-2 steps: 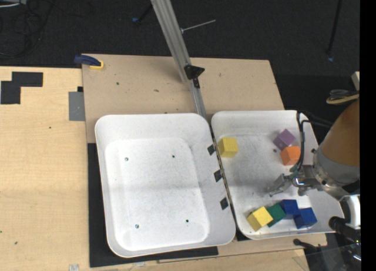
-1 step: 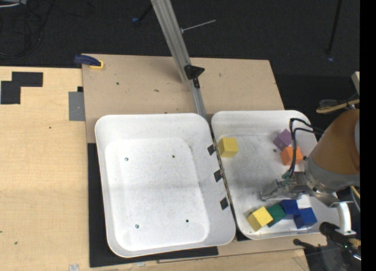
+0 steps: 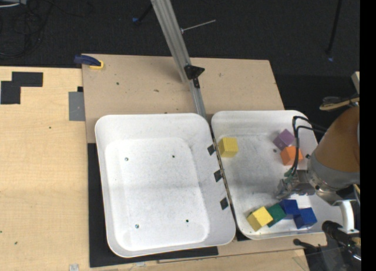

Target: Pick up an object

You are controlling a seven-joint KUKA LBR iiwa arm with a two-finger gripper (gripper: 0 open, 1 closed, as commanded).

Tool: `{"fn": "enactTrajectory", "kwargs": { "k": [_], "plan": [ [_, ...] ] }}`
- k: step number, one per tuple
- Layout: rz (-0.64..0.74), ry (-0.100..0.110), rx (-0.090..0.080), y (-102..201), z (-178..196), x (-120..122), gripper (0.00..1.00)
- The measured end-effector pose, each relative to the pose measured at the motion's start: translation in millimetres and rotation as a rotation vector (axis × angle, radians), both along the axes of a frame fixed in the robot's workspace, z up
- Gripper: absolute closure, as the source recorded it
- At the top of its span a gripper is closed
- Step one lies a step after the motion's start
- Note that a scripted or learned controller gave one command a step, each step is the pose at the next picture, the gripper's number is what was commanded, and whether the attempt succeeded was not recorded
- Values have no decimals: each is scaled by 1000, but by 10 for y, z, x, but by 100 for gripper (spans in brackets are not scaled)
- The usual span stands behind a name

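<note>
The right bin (image 3: 252,123) holds several blocks. A yellow cube (image 3: 228,146) lies near its left wall. A purple block (image 3: 284,139) and an orange block (image 3: 289,156) sit at the right side. Along the front wall lie a yellow block (image 3: 259,218), a green block (image 3: 275,213) and two blue blocks (image 3: 289,207) (image 3: 304,218). My gripper (image 3: 286,188) is low in the right bin, just below the orange block and just above the nearer blue block. Nothing shows as held.
The left bin (image 3: 153,246) lies beside the right one, with black clips (image 3: 218,175) on the shared wall. A slanted aluminium bar (image 3: 176,40) rises behind the bins. The arm's grey and orange body (image 3: 338,152) covers the right bin's right edge.
</note>
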State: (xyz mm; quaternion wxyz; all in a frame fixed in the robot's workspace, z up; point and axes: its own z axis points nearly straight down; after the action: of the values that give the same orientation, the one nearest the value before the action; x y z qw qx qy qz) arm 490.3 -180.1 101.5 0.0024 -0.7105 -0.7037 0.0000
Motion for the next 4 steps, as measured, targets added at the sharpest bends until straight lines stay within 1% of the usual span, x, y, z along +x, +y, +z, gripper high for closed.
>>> {"fn": "enactTrajectory", "kwargs": {
  "k": [1,2,3,4],
  "plan": [
    [12,-5,-3,99,532,-9,100],
    [10,-6,-4,68,955,14,100],
    [11,-8,-5,-36,1526,0,100],
    [14,-2,-2,439,1492,227,100]
  ]
}}
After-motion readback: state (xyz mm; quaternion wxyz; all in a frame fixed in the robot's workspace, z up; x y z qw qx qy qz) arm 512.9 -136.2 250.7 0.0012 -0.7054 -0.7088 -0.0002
